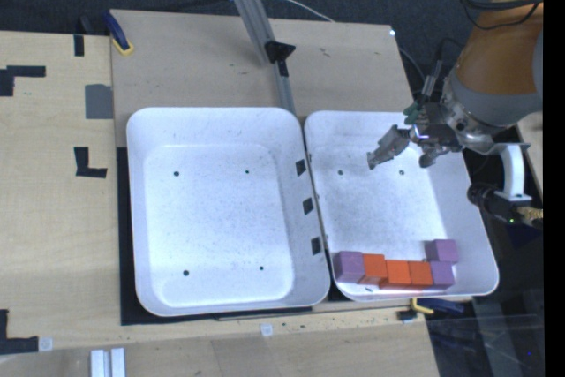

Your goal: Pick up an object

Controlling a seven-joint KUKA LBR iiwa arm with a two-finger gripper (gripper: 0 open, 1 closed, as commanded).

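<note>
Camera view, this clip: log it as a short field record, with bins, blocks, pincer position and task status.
left bin: white, shallow
right bin: holds the blocks
blocks: purple and orange, clustered at the near edge
pincer: above the far part of the right bin, apart from the blocks
task status: nothing picked up yet

Purple and orange blocks (397, 269) lie clustered along right bin's (459, 190) near wall.
</note>
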